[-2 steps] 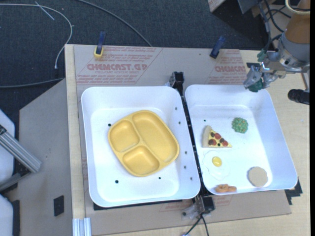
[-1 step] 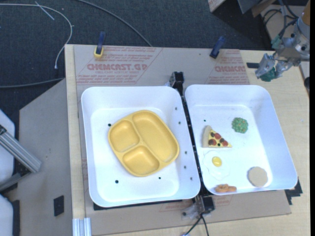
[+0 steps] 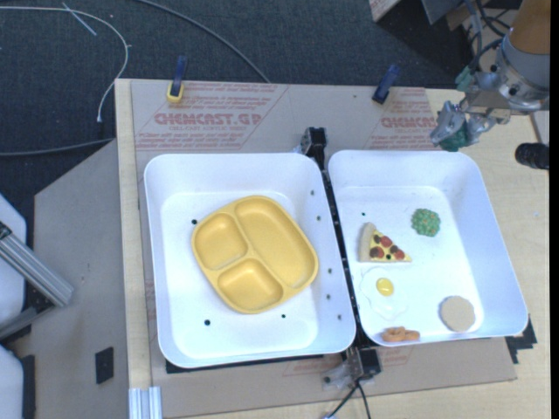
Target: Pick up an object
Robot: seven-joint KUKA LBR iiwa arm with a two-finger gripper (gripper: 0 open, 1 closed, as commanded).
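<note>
The jaws [image 3: 454, 129] are seen above the far right corner of the right bin [image 3: 498, 234], and whether they are spread or pressed together cannot be told; nothing is seen between them. The candidates lie below in that bin: a green broccoli piece [image 3: 426, 222], a pizza slice [image 3: 381, 245], a fried egg [image 3: 384, 287], a round cookie [image 3: 457, 312] and a small orange piece [image 3: 401, 334] at the near wall. A miss is judged likely, since the flat pieces offer little to pinch, and the orange piece could be blocked by the wall. A yellow divided plate [image 3: 253, 253] is held in the left bin [image 3: 170, 234]. Both bins are carried on a counter [image 3: 218, 116] sheeted in printed board, clamped at the back, with dark carpet and loose cables beyond.
</note>
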